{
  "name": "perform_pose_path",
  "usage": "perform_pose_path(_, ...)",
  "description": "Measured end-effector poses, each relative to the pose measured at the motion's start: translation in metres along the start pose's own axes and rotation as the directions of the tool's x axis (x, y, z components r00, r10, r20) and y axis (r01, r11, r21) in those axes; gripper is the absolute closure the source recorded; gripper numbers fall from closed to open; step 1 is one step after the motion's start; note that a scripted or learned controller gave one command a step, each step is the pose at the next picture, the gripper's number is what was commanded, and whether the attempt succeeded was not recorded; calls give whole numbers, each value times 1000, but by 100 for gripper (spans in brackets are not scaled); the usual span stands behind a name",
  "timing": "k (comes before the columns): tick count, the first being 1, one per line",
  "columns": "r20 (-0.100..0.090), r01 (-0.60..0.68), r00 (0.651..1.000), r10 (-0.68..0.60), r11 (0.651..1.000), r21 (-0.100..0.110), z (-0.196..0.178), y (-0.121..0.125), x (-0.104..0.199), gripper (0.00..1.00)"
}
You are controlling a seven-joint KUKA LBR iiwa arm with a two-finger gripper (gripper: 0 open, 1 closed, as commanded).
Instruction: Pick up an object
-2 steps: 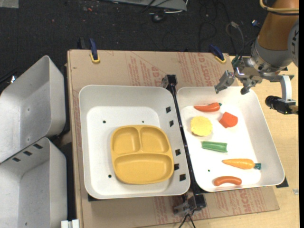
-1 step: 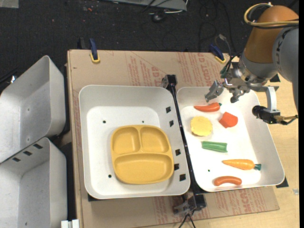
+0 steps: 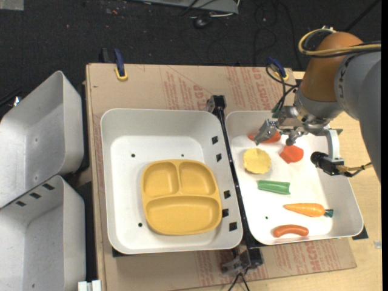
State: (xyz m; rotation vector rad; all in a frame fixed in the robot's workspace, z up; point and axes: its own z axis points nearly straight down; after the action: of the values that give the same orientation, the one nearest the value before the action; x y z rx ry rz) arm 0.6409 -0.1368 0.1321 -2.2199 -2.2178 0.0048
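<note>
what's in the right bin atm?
Right bin: yellow piece, red block, green bean, carrot, sausage. A red item sits partly covered under the gripper; can't identify it.

Bench board [image 3: 182,86]: faint red printed lettering runs across the brown surface, seen upside down and mirrored; no word can be made out with certainty.
Board's front edge [image 3: 315,254]: more of the same red print, partly hidden by the right bin [image 3: 345,190], too small to read.
Elsewhere: nothing else in the scene carries readable text, numbers, brands or signs.
</note>
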Motion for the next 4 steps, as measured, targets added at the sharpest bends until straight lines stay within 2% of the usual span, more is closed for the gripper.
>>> perform_pose_path(1, 0, 1, 1000, -1, 1000, -5, 41, 1, 1, 0)
perform_pose_path(2, 1, 1, 1000, -1, 1000, -7, 29, 1, 1, 100)
perform_pose_path(3, 2, 0, 1000, 0, 1000, -11, -17, 5, -5, 100)
perform_pose_path(4, 3, 0, 1000, 0, 1000, -12, -72, -3, -12, 100)
